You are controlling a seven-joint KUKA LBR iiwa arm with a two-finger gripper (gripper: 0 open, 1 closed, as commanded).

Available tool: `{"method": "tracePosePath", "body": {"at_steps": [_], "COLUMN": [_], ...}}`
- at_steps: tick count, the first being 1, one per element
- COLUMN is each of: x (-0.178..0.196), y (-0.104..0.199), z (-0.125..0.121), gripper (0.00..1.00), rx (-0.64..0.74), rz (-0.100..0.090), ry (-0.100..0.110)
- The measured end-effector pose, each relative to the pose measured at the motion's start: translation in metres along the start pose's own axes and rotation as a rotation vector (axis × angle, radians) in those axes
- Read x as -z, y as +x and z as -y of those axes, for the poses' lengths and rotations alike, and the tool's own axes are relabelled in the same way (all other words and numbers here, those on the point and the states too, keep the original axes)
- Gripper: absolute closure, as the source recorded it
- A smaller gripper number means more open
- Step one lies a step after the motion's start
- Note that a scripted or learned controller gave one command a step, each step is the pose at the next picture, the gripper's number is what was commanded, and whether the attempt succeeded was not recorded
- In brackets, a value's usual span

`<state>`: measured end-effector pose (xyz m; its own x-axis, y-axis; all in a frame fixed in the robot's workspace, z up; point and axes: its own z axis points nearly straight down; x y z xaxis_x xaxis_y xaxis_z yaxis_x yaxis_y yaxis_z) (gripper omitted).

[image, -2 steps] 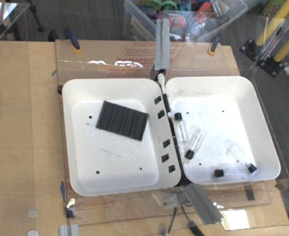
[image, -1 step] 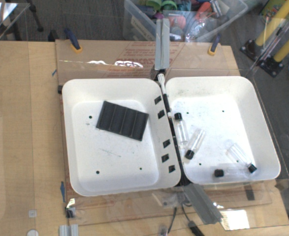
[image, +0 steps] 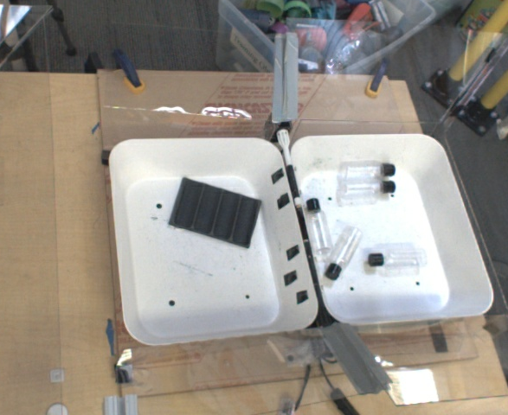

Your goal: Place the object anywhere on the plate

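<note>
Pale wooden bench [image: 37, 232] carrying two shallow white plastic bins, left bin [image: 141, 309] and right bin [image: 461, 292], touching along a central seam, both sitting on a brown cardboard sheet [image: 193, 93]. Behind, standing beyond the bench edge: a clear plastic tub of coloured toys [image: 323, 11]. Lying flat in the left bin, toward its far half: a black ribbed rectangular plate [image: 215, 212], long axis running left to right and dipping slightly toward the near right. Resting in the right bin, well apart from the plate: five clear plastic vials with black caps. Lying side by side at the far end, a pair of vials [image: 357, 180], caps pointing right. Near the seam, one vial [image: 320, 230] pointing cap-first away from the camera; just beside it, a slanting vial [image: 344, 247], cap toward the near left; farther right, a last vial [image: 401, 257] lying crosswise, cap pointing left.
</note>
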<state>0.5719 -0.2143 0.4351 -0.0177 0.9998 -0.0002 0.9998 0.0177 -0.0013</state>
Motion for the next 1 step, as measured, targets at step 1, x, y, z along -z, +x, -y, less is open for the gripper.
{"method": "tracePosePath", "body": {"at_steps": [1], "x": [0.0109], "y": [0.0003], "z": [-0.0011], "gripper": [1.00], "rx": [0.001], "rz": [0.003], "ry": [-0.004]}}
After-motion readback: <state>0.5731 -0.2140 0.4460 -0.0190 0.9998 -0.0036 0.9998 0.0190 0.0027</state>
